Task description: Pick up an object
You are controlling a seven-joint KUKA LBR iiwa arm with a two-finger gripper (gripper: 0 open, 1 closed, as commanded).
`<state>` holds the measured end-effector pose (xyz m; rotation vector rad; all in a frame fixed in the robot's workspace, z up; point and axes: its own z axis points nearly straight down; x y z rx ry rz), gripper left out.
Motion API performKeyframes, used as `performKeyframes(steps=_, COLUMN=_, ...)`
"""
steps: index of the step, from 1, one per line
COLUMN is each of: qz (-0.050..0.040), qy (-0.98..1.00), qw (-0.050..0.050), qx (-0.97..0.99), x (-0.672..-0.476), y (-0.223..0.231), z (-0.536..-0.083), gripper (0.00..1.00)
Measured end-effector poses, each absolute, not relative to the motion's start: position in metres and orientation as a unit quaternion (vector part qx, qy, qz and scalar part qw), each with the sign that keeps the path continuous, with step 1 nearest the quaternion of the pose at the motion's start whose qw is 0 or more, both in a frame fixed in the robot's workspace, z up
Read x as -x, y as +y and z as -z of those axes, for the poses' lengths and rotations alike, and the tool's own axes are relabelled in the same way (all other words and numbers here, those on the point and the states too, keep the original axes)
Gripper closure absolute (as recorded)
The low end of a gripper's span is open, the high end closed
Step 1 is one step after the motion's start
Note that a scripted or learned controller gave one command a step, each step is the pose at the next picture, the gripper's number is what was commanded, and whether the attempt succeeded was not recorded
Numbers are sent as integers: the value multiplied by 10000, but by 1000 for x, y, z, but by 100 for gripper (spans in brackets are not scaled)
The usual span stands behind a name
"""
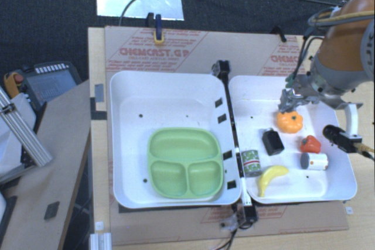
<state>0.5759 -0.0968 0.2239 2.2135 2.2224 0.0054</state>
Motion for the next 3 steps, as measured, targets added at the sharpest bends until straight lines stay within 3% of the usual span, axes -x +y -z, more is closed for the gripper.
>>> performKeyframes(steps=1, qz=-17, qy=7107, qw=2, qx=-7035, x=-584, y=-35, z=-230, gripper=100)
performKeyframes(steps=3, qz=-8, qy=7103, qw=-5, qx=-7039, x=-578, y=63, z=-224, gripper=100)
